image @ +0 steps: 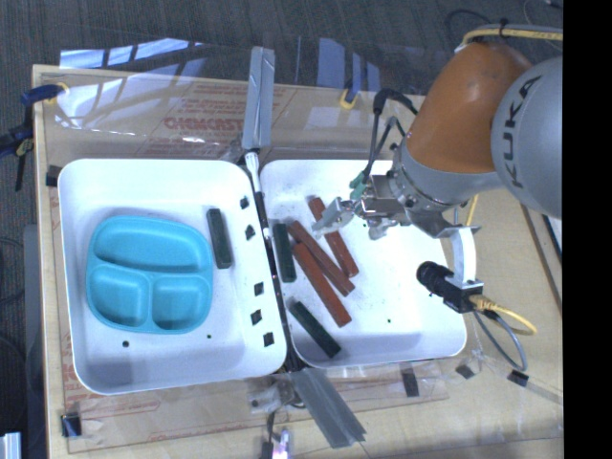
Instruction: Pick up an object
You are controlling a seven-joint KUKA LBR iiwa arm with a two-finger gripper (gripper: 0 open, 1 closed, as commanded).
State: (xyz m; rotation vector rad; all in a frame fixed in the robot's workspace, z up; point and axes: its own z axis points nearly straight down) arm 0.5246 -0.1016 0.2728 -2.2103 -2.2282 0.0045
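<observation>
Arm: grey KUKA w/ orange band [469,103], reaches in from the right, over the right bin.
Bins: 2 white, side by side; left bin [96,185], right bin [421,323].
Blue tray: 1, three-compartment plastic [148,273], lies in left bin; looks light, stiff, but wide and slick, so poor for a two-finger pinch.
Brown bars: 3 approx, long thin sticks [320,275] in right bin centre, slanted, two touching side by side, third [335,237] just beside. Prob wood or plastic: light, rigid, not fragile. Best hold: across the narrow width, mid-length, so it doesn't swing.
Dark bars: 3; one in left bin [220,237], one by the divider [284,250], one near right bin's front [316,328]. Same handling, likely slicker.
Gripper: [330,213] low over upper end of brown bars; nothing seen betw its tips, jaw width can't tell.
</observation>
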